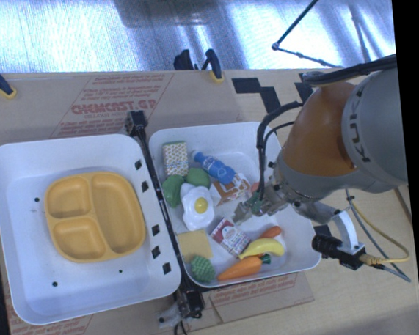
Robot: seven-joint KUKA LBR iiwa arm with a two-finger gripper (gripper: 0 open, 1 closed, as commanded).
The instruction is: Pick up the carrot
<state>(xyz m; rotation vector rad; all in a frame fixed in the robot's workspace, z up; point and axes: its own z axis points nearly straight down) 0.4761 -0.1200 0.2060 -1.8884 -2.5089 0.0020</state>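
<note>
I see the grey and orange arm reaching into the right white bin (280,130), its two-finger gripper (249,209) low over the toys; I cannot tell its state, and nothing is visibly held. The orange plastic carrot (239,268) lies below the gripper, near the bin's front wall, apart from the tool. A yellow plastic banana (262,248) sits between them, just above the carrot. Left of the gripper rests a white fried-egg toy (197,208). The left bin holds a yellow divided plate (94,214).
</note>
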